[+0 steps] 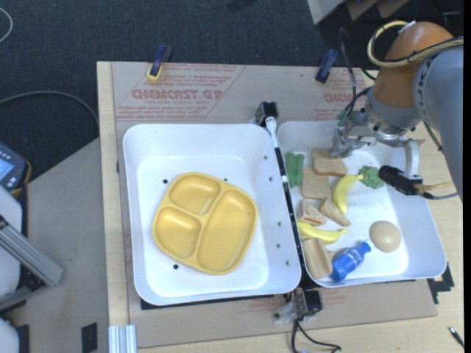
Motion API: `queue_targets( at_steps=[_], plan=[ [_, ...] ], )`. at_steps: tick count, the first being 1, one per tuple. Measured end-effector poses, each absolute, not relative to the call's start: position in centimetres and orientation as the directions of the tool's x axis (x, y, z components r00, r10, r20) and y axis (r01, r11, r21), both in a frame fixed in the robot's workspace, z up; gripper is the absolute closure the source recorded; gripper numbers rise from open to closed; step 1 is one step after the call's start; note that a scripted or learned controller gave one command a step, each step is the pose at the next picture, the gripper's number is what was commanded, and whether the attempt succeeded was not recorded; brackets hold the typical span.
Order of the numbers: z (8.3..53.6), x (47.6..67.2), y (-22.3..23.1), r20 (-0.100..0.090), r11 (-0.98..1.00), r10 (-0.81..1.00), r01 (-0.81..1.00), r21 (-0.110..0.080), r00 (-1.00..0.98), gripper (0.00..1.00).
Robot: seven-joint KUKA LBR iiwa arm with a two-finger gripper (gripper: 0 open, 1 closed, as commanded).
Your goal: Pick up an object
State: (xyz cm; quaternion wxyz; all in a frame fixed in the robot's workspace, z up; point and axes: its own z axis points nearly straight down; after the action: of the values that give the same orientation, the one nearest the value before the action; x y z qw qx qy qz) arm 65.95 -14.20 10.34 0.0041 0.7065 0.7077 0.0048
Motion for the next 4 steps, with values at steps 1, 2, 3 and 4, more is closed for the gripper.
queue_targets(
  at_steps=[1,2,3,4],
  plan=[
    [15.0,66.7,-13.6,-0.002,0.001,1.0,1.0,0.007,-0.001,1.0],
    [21.4,66.4,-13.7,-0.002,0.001,1.0,1.0,0.007,-0.001,1.0],
    [22.6,66.5,-13.7,-0.001,0.001,1.0,1.0,0.005,-0.001,1.0],
    [23.1,62.6,-9.6,0.002,0.003,1.0,1.0,-0.004,-0.003,1.0]
  ],
)
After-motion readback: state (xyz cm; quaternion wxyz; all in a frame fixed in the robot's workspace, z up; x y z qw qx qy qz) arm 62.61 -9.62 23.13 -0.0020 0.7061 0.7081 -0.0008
